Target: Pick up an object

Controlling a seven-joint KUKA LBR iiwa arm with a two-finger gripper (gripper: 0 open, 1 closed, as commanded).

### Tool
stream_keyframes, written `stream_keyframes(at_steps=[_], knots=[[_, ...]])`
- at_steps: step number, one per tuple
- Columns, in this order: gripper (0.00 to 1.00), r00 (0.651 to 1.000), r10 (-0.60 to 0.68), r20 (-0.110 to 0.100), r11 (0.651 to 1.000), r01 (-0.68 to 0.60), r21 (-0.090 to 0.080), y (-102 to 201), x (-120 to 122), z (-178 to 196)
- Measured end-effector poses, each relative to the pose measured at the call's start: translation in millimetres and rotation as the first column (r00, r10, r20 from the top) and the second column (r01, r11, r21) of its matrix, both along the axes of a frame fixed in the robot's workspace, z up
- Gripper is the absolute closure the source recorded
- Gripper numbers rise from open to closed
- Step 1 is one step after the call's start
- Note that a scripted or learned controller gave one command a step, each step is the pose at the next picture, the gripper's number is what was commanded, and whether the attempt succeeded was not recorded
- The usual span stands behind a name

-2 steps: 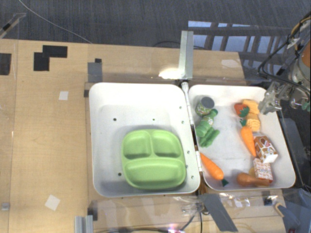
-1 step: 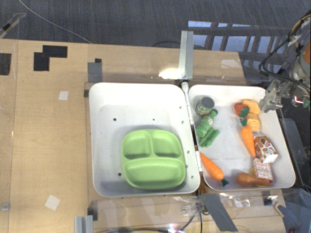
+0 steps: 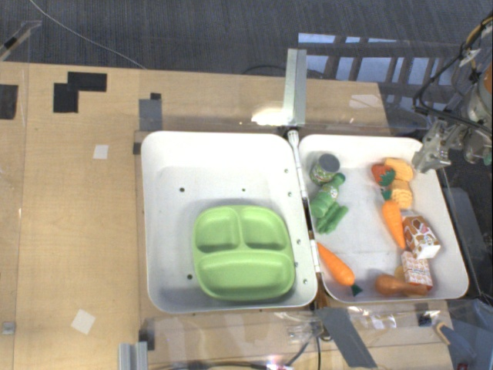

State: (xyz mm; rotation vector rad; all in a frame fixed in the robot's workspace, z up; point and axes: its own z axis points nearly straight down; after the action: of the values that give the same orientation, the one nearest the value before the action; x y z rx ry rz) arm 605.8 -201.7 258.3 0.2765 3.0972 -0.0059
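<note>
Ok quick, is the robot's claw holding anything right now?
Gripper: at the right bin's top right rim, nothing seen in it; open or shut cannot be told.

Green tray [image 3: 243, 253] in left bin [image 3: 166, 168] (three-sectioned)

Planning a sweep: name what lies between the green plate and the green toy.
In the camera view, the bins' adjoining rims lie between the green plate and the green toy.

Two white bins [image 3: 162, 206] look like smooth, slightly glossy plastic. A green divided plate [image 3: 243, 251] has a matt plastic sheen. The bench [image 3: 69, 230] is pale wood grain, matt. Toy carrots [image 3: 394, 220] appear smooth plastic. A small carton [image 3: 420, 237] looks like printed card. The hand [image 3: 429, 154] is dull grey metal.
</note>
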Motion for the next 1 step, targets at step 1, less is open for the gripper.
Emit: stream_keyframes(at_steps=[1], knots=[[1.0,1.0,0.006,0.011,1.0,-0.006,-0.003,1.2,2.7,13.4]])
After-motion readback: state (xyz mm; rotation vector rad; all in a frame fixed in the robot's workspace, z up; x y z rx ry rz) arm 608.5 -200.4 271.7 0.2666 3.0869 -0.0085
